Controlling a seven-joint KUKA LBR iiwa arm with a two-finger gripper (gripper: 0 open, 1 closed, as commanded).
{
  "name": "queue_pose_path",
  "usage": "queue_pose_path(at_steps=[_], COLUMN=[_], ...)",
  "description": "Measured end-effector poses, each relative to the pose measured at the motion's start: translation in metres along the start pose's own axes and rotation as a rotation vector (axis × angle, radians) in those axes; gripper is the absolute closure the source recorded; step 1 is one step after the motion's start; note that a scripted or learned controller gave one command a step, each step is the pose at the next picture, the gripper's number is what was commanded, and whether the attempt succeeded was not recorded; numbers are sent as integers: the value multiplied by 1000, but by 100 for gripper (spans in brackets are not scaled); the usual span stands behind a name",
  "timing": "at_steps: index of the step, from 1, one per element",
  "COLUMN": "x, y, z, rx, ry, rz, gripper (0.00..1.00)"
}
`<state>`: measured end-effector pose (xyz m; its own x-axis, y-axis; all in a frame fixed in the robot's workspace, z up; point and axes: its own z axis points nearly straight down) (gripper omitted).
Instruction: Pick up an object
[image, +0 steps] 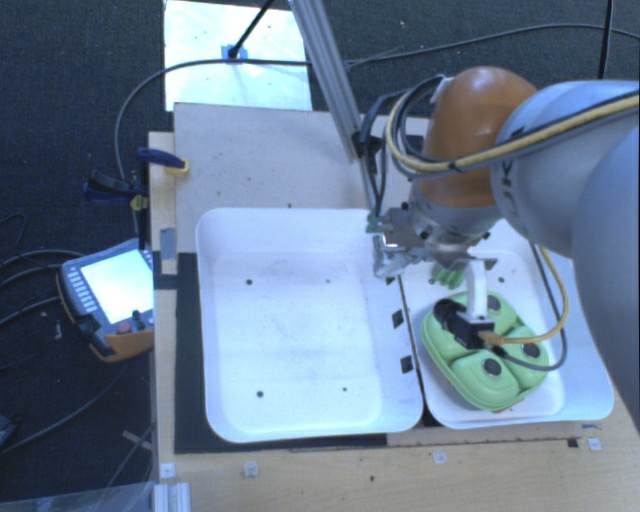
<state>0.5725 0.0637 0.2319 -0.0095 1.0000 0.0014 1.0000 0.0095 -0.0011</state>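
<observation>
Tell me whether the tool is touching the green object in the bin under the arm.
Cannot tell. In the camera view the tool hangs over the green object's far end, but the wrist hides where they would meet.

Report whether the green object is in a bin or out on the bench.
In. The green object lies inside the white rim of the bin at the view's right, toward its near end.

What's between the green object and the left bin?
Camera view: beside the green object, a strip of the right bin's white floor, then both bins' rims meeting, small black tabs along that seam.
</observation>
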Motion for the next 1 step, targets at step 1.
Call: queue_pose_path(at_steps=[1], x=[47], y=[-13], z=[-2], rx=[0], ry=[0], rz=[-1], gripper=[100])
